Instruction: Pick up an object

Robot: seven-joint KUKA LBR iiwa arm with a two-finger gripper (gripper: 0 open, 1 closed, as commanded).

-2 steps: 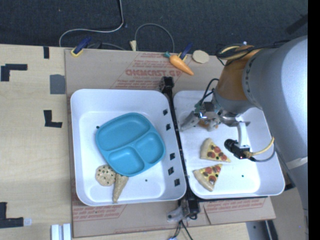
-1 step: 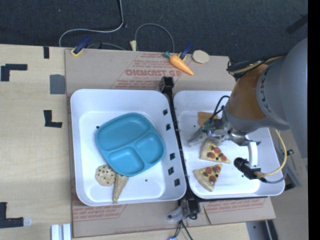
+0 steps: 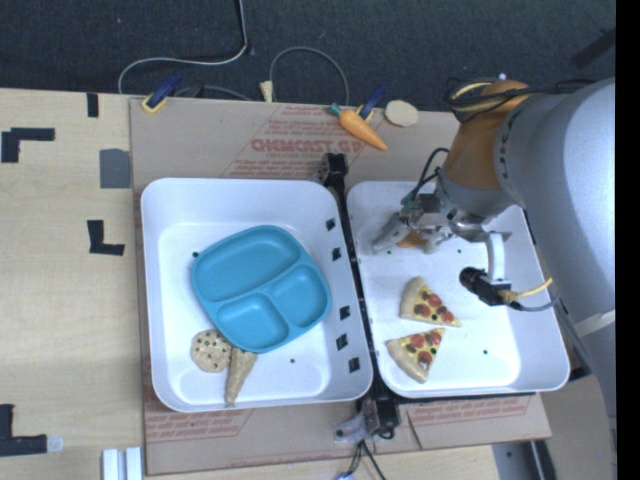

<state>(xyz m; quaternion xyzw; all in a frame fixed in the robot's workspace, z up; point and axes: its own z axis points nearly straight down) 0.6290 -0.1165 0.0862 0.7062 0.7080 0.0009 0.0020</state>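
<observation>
two pizza slices (image 3: 428,304) (image 3: 417,352) lie flat, near each other, in the right bin (image 3: 500,368).

Robotics lab, bench (image 3: 60,268), white bins (image 3: 160,208), toy food, cables (image 3: 240,28)

The grey arm (image 3: 570,198) reaches in from the right, its orange band (image 3: 478,148) above the wrist. The gripper (image 3: 400,234) hangs low over the right bin's far left corner, its 2 fingers (image 3: 386,238) pointing left.
</observation>
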